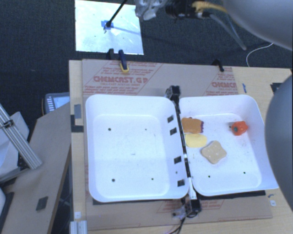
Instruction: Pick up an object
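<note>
Grey arm links (pixel 279 151) loom blurred at the right edge and across the top right, closest to the lens. The gripper (pixel 149 8) sits at the top of the frame, well above and apart from both bins; whether it is released or clenched cannot be told, as that part is small and cut by the frame edge.

Candidate objects all lie in the right bin (pixel 256 176). An orange-brown piece (pixel 191 125) sits just beside the divider between the bins; a pale yellow disc (pixel 196 140) lies directly below it, touching or nearly so. A tan toast-shaped piece (pixel 214 152) lies close to the disc's lower right. A small red-orange item (pixel 238 128) (possibly a toy pepper) stands apart toward the right wall. The left bin (pixel 98 183) adjoins the right one along the divider.

Risks, as judged from this layout: the three clustered pieces invite a descent that strikes two at once and pushes them apart instead of closing on one. Flat shapes such as the disc offer little height to pinch, so a slip is likely. Proximity of the orange-brown piece to the divider may block one finger. The isolated red-orange item appears the safest target.
</note>
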Tool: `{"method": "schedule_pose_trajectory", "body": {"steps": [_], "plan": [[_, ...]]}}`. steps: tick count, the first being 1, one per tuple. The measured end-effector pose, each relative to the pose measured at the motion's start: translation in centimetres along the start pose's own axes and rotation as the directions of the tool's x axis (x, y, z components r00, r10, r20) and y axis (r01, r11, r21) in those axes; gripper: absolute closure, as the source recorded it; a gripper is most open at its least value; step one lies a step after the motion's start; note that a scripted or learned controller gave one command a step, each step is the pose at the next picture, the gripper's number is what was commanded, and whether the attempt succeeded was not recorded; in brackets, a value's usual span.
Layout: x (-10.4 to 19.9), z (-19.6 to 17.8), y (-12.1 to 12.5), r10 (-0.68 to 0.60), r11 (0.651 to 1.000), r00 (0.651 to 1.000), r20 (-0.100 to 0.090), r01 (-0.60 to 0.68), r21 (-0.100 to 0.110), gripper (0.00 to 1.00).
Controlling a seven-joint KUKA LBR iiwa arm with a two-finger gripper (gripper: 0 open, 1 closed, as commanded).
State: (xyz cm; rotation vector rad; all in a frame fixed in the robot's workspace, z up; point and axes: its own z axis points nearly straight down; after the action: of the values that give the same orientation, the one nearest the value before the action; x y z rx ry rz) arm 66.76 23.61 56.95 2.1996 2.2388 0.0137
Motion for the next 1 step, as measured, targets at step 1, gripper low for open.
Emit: {"method": "schedule_pose_trajectory", "body": {"steps": [1], "plan": [[0.00, 0.04, 0.00, -0.001, 1.000, 1.000, 0.000, 0.001, 0.001, 0.00]]}}
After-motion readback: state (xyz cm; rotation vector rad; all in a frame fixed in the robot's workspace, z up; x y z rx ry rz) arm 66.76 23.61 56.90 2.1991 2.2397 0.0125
